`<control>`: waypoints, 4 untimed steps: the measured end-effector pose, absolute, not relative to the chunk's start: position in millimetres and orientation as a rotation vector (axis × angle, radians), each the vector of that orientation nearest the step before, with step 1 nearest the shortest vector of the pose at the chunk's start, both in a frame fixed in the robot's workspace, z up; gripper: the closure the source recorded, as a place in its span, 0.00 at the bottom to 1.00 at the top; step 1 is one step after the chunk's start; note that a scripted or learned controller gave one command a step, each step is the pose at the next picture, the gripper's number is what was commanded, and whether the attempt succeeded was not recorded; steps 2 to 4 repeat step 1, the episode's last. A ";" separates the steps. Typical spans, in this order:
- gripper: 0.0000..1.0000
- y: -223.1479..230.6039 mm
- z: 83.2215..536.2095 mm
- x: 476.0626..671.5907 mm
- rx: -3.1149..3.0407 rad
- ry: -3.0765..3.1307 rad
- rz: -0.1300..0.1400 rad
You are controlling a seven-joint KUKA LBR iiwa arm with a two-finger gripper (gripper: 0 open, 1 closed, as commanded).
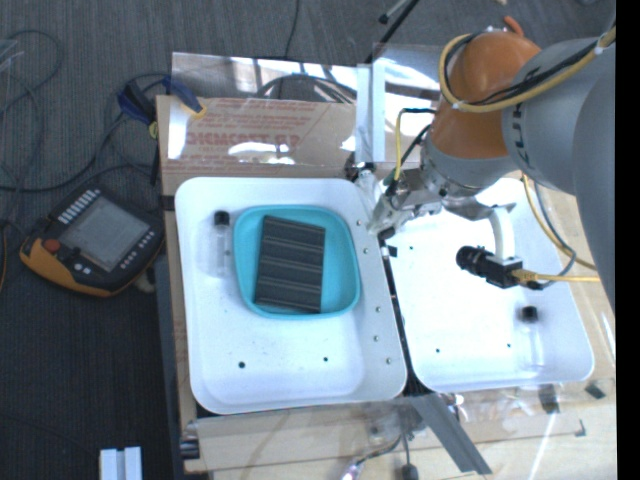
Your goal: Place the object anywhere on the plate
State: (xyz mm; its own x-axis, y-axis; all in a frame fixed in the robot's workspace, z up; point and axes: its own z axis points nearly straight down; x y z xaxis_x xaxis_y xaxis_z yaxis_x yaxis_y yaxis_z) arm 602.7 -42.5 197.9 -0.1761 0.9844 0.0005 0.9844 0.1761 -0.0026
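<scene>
Dark ribbed rectangular object seen lying flat on turquoise plate, inside left bin. Gripper positioned just right of plate, above seam with right bin. Jaw state cannot be told.

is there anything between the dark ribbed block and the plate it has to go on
Nothing visible does: the dark ribbed block already lies flat on the teal plate in the left bin. The gripper sits apart, over the bins' shared edge.
</scene>
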 end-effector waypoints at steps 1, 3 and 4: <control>0.00 -43.3 198.3 602.9 -2.017 -2.407 0.002; 0.00 -43.3 198.3 602.9 -2.017 -2.407 0.002; 0.00 -43.3 198.3 602.9 -2.017 -2.407 0.002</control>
